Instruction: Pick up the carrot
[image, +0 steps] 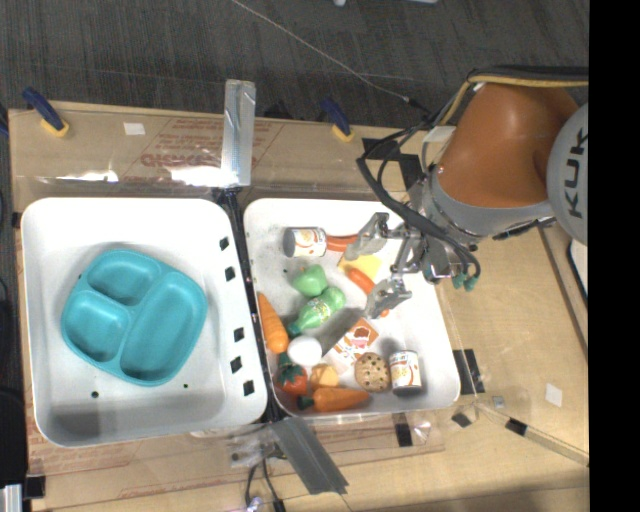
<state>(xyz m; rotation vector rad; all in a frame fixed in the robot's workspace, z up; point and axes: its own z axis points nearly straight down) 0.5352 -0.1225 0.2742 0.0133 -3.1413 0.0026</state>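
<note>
Several carrots lie in the right bin (430, 300). One long carrot (272, 322) runs along its left wall, and another carrot (340, 398) lies at the front edge. A short orange carrot piece (358, 278) sits beside a yellow item (366, 266) near the bin's middle. My gripper (383, 263) hangs over the right half of this bin, open, with one finger (373, 232) toward the back and the other finger (392, 294) toward the front. The short carrot piece and the yellow item lie just left of the gap, below the fingers. Nothing is held.
Crowding the right bin are a can (303, 241), green vegetables (318, 298), a white egg (304, 350), a cookie (371, 371), a second can (403, 370) and a red tomato (292, 378). The left bin (50, 400) holds a teal divided tray (135, 315).
</note>
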